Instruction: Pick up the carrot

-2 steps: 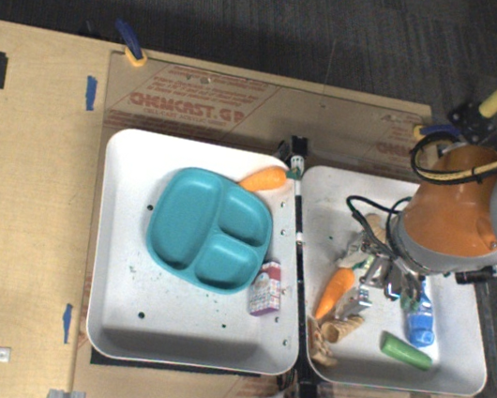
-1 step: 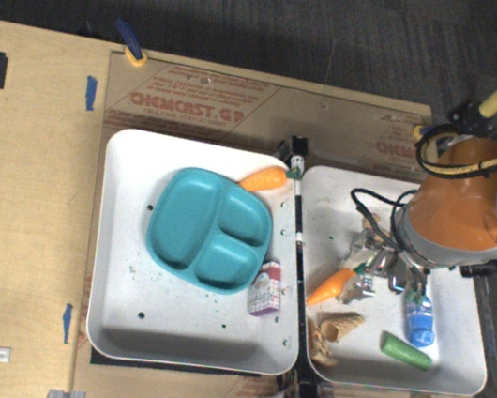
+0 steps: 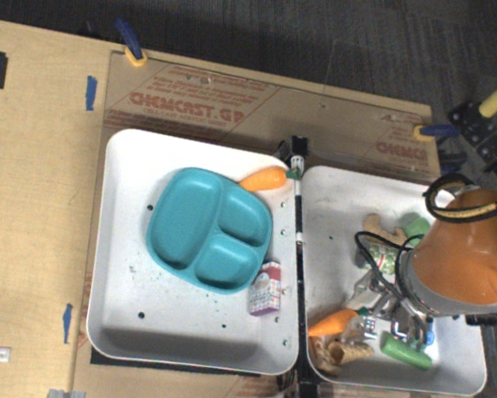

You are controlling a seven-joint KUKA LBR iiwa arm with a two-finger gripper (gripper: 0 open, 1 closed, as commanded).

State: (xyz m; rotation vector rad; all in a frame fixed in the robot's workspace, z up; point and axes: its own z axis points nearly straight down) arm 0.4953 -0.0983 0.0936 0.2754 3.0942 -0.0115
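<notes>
We take the orange, tapering thing low in the right bin (image 3: 447, 371), right of centre near the bottom of the frame, to be the carrot (image 3: 331, 323); it lies flat on the bin floor with its narrow end toward the wall between the bins, touching or just beside a brown lump (image 3: 342, 353) below it. A second orange piece (image 3: 264, 179) sits at the top edge of the left bin (image 3: 116, 246), just beside the rim of the teal divided plate (image 3: 210, 228), so it too could be a carrot, and we cannot say for certain which one is meant. The arm's position suggests the lower one, since the tool (image 3: 378, 316) hangs right over that cluster, just to the carrot's right. The tool is tangled visually with cables and clutter, so we cannot tell how wide it stands or whether it touches the carrot; nothing orange shows clearly gripped. A green bar (image 3: 406, 352) lies just right of the tool, and a small packet (image 3: 263, 293) rests below the plate in the left bin. Both bins sit on the cardboard-covered counter (image 3: 20, 201).
</notes>
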